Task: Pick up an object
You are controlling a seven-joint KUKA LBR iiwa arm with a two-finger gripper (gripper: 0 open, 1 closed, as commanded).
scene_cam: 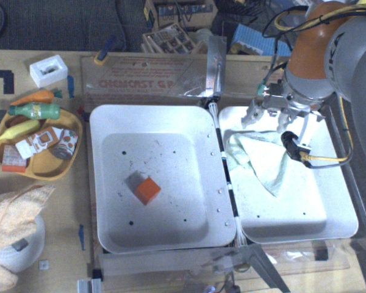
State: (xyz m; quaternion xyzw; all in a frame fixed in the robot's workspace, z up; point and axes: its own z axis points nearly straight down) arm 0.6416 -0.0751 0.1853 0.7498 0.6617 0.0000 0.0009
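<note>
An orange cube point(148, 190) lies in the left bin point(110, 127), a little left of its middle. A pale green cloth point(259, 156) lies crumpled in the upper left part of the right bin point(329, 218). My gripper point(268, 118) hangs over the far end of the right bin, just above the cloth's top edge. Its fingers stand apart, open, with nothing visibly between them. The grey arm with its orange band point(311, 38) reaches in from the upper right.
A black and yellow cable point(317, 157) loops from the wrist over the right bin. Left of the bins sit a yellow bowl of toy food point(36, 142), a white box point(49, 70) and a cream cloth point(15, 224). Clutter lies beyond the bench's far edge.
</note>
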